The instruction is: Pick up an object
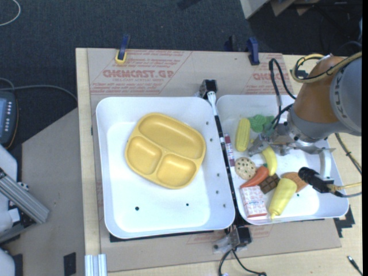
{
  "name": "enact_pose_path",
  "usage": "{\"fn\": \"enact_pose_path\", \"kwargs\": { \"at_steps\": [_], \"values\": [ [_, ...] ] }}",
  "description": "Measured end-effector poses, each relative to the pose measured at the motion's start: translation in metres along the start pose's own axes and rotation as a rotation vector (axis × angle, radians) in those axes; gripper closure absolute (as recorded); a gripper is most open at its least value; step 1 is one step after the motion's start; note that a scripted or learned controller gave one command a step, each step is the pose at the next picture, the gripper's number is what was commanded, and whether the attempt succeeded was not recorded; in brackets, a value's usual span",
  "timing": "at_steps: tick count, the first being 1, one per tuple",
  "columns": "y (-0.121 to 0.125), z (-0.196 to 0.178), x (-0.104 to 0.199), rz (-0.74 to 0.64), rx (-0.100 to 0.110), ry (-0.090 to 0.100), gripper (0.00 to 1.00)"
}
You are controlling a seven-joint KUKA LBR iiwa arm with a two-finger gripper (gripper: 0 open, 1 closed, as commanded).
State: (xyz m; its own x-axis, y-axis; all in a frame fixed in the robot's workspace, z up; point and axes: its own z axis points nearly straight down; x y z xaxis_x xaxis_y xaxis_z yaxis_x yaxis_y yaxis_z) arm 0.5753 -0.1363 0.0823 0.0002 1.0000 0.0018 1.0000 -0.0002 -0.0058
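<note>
While the arm (336, 99) is reaching in from the right, its gripper (275, 144) is hanging low over the right bin (299, 213), among a heap of toy food; whether the claw is open or closed I cannot tell, since the wrist is covering it from above, and nothing is showing as held.

The things to choose from are lying close together in that bin: a corn cob (243, 133) is standing along the left side, with something green (262, 122) just beside it; a small banana (269, 160) is lying nearest the gripper; a cookie (245, 167), a carrot (256, 177), a brown block (269, 183), a red-and-white packet (253, 203) and a yellow bottle-shaped piece (282, 198) are crowding below it.

All of these are looking like light, hollow plastic, stiff and rather smooth, so they are likely to slip or roll out of a pinch; the banana seems best taken across its narrow middle, the corn likewise; the flat cookie and packet are offering little to grip.

The left bin (115, 211) is holding a yellow divided plate (165, 149), well apart from the gripper.
</note>
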Motion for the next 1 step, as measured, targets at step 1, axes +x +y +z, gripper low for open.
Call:
{"fn": "enact_pose_path", "kwargs": {
  "at_steps": [1],
  "values": [
    [0.0013,-0.0131,-0.0007,0.002,-0.006,-0.002,1.00]
  ]
}}
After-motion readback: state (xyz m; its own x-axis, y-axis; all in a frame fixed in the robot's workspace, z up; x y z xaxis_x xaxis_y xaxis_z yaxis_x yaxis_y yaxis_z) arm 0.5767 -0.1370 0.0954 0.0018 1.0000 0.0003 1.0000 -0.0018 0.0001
